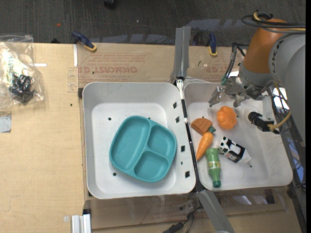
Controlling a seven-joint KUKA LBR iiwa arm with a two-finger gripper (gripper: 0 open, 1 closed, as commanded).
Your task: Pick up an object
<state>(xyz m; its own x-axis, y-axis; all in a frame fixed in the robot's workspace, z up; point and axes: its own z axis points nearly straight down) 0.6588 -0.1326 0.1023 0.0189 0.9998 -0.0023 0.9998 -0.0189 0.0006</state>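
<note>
The gripper [227,99] hangs over the far part of the right bin [272,176], its two thin metal fingers spread apart with nothing between them; it sits just above a round orange fruit [227,118], whether touching it or not cannot be told; the grey arm [286,57] with its orange band reaches in from the right.

Two shallow white plastic bins with rounded corners sit side by side on a pale wooden desk [39,169]; the left bin [95,130] holds one teal plate [143,149], smooth and rounded, divided into three compartments.

The right bin holds five small things, clustered near its left wall; one orange fruit, smooth and ball-shaped; one brown ridged wedge [201,125], like a slice of bread or cake, just left of the fruit; one toy carrot [204,145], orange with a green top, its long axis slanted, the green end up toward the wedge and the tip pointing down-left; one green bottle [213,166], glossy, lying on its side, its long axis running nearly straight toward the near edge; one small black-and-white object [231,150], blocky, beside the bottle.

One clear plastic bag [17,74] of small dark parts lies at the desk's far left.
</note>
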